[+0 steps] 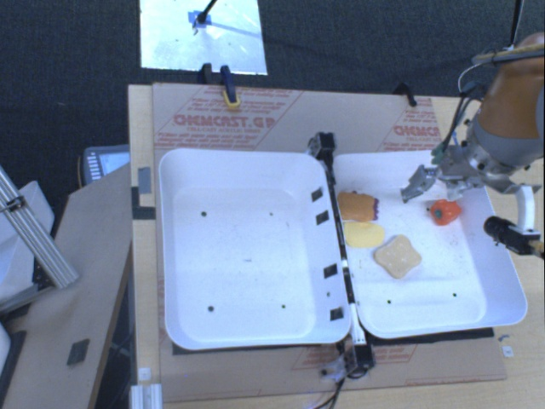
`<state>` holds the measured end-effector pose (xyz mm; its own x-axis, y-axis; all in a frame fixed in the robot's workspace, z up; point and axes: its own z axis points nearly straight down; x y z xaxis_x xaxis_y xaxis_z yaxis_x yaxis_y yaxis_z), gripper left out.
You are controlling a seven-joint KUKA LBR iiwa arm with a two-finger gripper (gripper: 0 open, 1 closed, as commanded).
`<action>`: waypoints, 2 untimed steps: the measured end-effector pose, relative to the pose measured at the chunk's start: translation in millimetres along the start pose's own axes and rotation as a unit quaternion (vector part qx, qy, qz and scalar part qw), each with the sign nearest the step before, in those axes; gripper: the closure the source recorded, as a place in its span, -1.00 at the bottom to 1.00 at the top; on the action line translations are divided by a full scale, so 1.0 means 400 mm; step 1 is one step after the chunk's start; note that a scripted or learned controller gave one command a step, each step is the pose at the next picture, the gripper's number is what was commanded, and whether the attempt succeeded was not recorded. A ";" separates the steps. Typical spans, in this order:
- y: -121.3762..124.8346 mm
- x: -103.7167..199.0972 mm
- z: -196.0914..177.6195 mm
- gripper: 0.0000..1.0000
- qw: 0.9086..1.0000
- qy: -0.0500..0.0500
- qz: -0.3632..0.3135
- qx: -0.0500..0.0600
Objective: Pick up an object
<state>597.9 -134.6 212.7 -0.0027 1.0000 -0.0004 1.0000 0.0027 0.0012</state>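
Objects to pick from number four, and you find all of them in the right bin (pixel 502 309). One is a small red-orange piece with a green tip (pixel 443 212), lying toward the far right part of that bin. One is an orange and brown lump (pixel 358 205) close to the divider between the bins. One is a flat yellow slice (pixel 364 235), just in front of that lump and touching or nearly touching it. One is a tan, bread-like piece (pixel 398 256) beside the yellow slice, nearer the bin's middle.

You have two white bins in front of you; the left bin (pixel 183 173) sits beside the right one, the two meeting at the black clips.

The gripper (pixel 436 185) hangs above the far part of the right bin, just beside the red-orange piece. You see nothing between its fingers, which look spread, one grey finger (pixel 416 183) pointing left.
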 end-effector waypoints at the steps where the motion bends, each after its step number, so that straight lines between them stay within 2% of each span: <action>1: 0.002 0.000 -0.028 1.00 1.000 0.000 -0.001 -0.001; 2: -0.051 0.223 -0.244 1.00 1.000 0.001 -0.005 -0.004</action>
<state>577.3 -45.3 310.1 -0.0130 0.9999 0.0023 0.9999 0.0129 0.0093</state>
